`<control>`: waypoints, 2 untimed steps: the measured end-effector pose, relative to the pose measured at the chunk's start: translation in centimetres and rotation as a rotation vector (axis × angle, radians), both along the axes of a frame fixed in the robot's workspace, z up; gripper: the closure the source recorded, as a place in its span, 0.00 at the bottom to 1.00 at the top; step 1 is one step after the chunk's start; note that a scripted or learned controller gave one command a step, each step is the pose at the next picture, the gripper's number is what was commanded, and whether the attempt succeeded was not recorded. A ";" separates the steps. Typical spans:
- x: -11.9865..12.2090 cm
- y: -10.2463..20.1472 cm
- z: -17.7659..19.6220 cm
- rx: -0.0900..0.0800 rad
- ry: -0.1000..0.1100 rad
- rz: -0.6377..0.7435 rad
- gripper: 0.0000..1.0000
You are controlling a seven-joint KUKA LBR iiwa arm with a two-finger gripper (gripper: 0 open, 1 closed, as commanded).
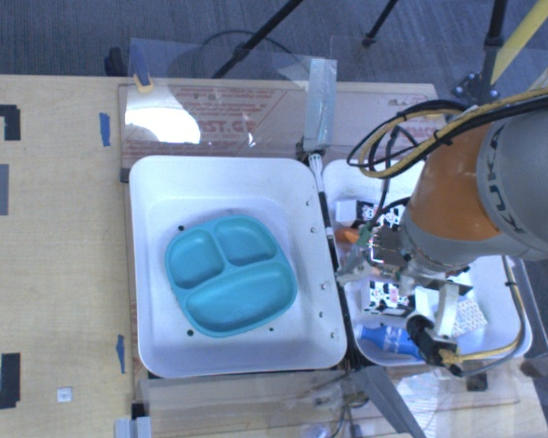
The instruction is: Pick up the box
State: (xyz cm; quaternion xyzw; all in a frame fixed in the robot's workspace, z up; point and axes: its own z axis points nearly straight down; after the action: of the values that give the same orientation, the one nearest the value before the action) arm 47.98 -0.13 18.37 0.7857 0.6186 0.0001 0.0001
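I have the gripper (384,272) low in the right bin (516,322) over the patterned box (386,297), which lies on the bin floor; grip state unclear, lift not yet done

Grey arm (521,172) with a broad orange band (447,199), black and yellow cables (393,144) looping off it, and lettering, seemingly "KUKA".
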 end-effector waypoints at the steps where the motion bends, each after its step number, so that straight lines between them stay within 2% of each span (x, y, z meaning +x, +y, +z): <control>1: 0.0 -1.5 0.0 -0.001 0.001 0.000 0.00; 2: 0.0 1.8 0.0 0.000 0.002 0.069 0.00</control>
State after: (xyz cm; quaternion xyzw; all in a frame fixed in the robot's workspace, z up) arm 47.94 1.63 18.36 0.7639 0.6454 -0.0007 -0.0007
